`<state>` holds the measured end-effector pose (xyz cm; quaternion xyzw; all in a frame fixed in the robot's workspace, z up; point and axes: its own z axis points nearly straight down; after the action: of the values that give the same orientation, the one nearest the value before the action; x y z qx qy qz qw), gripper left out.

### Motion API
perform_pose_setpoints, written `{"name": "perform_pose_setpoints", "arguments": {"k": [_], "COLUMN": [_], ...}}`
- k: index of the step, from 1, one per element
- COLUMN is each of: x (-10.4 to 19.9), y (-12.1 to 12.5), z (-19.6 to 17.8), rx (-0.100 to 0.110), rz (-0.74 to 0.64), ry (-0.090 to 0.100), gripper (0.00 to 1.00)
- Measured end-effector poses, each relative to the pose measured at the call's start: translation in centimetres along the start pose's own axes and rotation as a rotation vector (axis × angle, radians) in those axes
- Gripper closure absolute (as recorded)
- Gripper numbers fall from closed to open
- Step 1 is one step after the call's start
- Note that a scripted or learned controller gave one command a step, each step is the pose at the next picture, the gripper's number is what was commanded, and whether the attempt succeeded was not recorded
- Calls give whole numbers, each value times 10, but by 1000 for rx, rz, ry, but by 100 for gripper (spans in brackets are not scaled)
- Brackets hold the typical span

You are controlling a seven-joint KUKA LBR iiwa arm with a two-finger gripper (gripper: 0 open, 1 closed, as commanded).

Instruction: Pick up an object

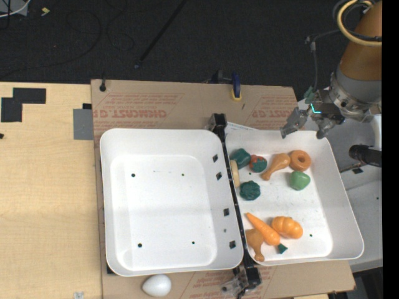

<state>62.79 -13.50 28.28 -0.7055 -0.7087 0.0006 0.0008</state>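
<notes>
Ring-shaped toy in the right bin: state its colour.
Orange; the ring-shaped toy shows best in the camera view.

Bench (43, 192): pale wood surface, dark patches at its left. A brown cardboard sheet (162, 108) with printed lettering lies on it. On the cardboard sit 2 shallow white bins side by side, touching: left bin (112, 167), right bin (340, 195). A white egg-shaped object (156, 285) rests just beside the left bin's near edge.

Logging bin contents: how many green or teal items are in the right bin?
3: teal piece near the divider, dark teal lump below it, bright green one under the orange ring. Others may be hidden.
</notes>
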Motion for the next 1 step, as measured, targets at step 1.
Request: {"name": "perform_pose_setpoints", "arguments": {"k": [1], "x": [0], "y": [0], "z": [-10], "rx": [1], "rz": [-2], "ry": [0], "gripper": [100]}}
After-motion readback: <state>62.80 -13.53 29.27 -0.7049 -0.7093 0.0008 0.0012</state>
